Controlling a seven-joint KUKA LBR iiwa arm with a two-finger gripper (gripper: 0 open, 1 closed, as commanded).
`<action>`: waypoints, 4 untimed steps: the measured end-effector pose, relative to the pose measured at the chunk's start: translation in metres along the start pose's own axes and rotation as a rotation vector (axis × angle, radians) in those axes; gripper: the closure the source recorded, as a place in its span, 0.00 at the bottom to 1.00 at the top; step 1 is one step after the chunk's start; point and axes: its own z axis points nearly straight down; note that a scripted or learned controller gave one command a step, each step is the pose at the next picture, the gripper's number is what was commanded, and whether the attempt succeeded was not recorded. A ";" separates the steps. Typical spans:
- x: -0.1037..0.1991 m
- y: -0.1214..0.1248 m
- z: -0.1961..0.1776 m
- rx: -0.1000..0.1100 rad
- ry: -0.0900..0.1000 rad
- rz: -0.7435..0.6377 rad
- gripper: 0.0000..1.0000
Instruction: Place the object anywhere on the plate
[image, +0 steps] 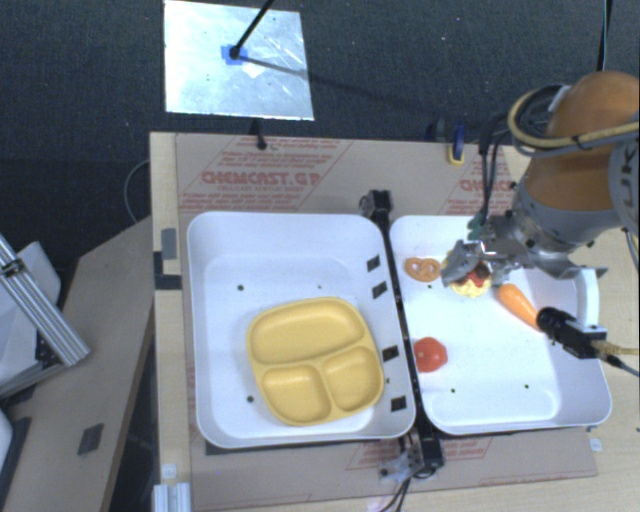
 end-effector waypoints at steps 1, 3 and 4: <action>0.051 0.003 -0.001 -0.001 0.000 0.000 1.00; 0.154 0.006 0.036 0.001 0.000 0.000 1.00; 0.208 -0.001 0.044 0.000 0.000 0.000 1.00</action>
